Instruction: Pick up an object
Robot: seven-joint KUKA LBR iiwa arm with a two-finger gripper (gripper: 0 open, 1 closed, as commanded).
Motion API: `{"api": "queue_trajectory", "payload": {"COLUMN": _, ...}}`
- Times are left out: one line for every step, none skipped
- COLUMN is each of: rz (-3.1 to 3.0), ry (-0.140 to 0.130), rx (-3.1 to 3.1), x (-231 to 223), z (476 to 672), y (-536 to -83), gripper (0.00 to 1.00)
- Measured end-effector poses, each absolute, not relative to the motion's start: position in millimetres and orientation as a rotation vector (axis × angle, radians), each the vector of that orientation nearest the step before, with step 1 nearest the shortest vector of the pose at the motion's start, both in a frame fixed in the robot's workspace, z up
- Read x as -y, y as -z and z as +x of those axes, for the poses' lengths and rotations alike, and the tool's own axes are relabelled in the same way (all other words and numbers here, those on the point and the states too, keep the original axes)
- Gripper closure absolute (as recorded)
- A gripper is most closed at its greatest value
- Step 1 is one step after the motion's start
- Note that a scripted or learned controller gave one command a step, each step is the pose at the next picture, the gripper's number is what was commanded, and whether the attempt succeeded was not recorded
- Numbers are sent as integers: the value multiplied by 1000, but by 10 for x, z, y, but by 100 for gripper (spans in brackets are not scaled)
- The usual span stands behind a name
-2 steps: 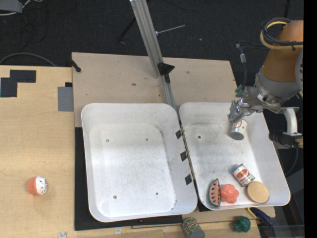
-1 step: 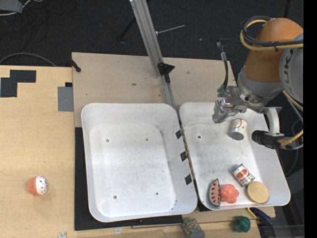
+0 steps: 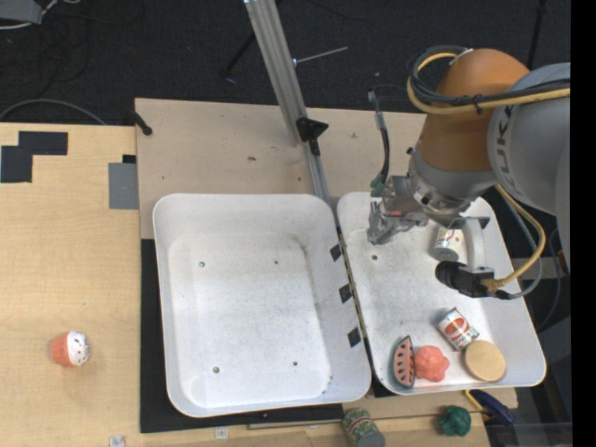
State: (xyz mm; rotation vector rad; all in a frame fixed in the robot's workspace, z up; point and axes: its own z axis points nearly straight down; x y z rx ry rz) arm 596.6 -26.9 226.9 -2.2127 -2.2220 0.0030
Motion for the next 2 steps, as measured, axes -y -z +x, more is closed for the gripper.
{"api": "queue_trajectory", "payload": {"rz": -2213, "ry": -4, "rx": 2222, "x": -160, "z": 5812, "y": -2242, "gripper": 100}}
{"api": "queue_trajectory", "payload": {"rz": -2214, "ry": -1, "rx": 2225, "x": -651, "z": 5778, "y": -2353, "gripper": 100}}
